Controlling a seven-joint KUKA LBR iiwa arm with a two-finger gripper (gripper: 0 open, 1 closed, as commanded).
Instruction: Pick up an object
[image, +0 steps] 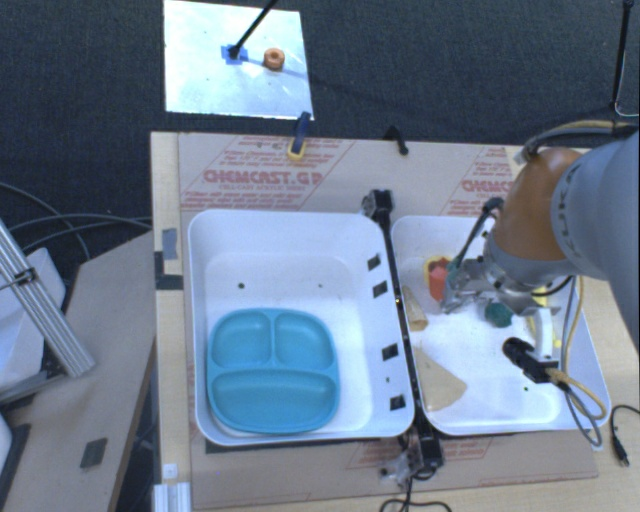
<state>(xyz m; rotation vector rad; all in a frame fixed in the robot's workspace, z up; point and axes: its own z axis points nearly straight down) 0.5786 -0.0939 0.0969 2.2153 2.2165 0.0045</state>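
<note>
A: Where do we have open room? The left bin (290, 235) has bare white floor along its far half and right side; the blue divided plate (272, 381) fills its near-left corner, close to the near wall.

B: And the right bin (500, 415) is tighter. We see our arm (575, 215) reaching in from the right over its far half, with the hand (457, 293) low near the bin's left wall, just by the black divider (395, 310) where the two bins meet. The clearest floor there is the near strip.

A: The worktop (250, 170) is a brown board printed with red lettering, and beyond it lies dark carpet with a pale sheet (235, 60) on it. Cables (585, 395) trail over the right bin's near-right edge.

B: What about the things to pick? An orange-red object (437, 277) sits just beside the hand, on its left. A small teal object (497, 314) lies just to the right of the hand, and a flat tan piece (440, 382) rests nearer us on the bin floor.

A: Is the hand wide or narrow?

B: We cannot tell; the fingers are too small and dark to read, and we see nothing between them.
</note>
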